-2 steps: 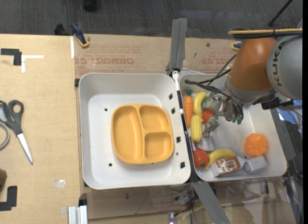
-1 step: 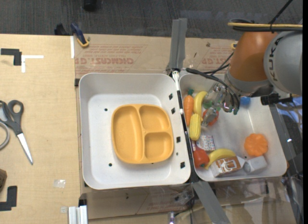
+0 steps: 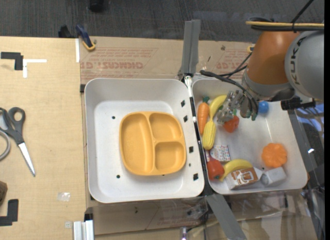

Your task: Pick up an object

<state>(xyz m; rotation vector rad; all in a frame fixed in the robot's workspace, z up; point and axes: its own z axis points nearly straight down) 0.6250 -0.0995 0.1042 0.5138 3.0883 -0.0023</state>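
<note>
gripper (image 3: 233, 111) low in right bin (image 3: 289, 182), grip state cannot tell | just right of corn cob (image 3: 209, 133) | red item (image 3: 230, 124) touching below | orange ball (image 3: 274, 155) further right

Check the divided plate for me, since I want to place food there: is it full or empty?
Empty. The yellow divided plate in the left bin shows three bare compartments; the toy food lies in the right bin.
</note>
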